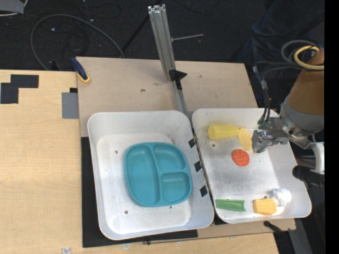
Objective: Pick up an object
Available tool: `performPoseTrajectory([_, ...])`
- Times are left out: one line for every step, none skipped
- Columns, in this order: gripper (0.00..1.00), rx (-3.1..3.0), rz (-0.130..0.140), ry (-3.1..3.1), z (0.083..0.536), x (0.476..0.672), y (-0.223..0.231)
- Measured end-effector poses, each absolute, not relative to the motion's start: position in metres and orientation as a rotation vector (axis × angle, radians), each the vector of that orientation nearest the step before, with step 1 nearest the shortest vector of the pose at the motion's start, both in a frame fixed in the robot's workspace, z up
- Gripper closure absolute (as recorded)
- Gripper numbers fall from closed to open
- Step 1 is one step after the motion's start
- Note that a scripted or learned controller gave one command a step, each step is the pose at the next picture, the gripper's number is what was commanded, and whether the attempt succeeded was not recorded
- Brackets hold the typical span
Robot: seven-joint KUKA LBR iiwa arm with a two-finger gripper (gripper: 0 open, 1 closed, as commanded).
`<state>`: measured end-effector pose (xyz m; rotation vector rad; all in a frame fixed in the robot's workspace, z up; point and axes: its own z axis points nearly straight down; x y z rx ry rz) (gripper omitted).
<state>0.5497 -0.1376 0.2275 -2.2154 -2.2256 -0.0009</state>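
Observation:
The right bin (233, 187) holds a yellow toy (229, 133) at its far side, a red ball (241, 157) in the middle, and a green piece (230, 205), a yellow-orange block (265, 207) and a white piece (282, 197) near its front edge. My gripper (260, 141) hangs low over the right bin, just right of the yellow toy's end and up-right of the red ball. Nothing shows between its fingers.
The left bin (106, 194) carries a teal divided plate (158, 173). A metal post (164, 44) stands behind the bins. Black clips (197, 165) sit on the ridge between the bins. The grey and orange arm (307, 97) fills the right side.

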Motion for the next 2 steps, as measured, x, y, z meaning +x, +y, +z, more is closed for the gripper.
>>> performPoseTrajectory([1.00,-2.214,0.001,-2.223,0.228,0.544,-0.083])
performPoseTrajectory([1.00,-2.213,0.002,-2.224,0.221,0.542,-0.033])
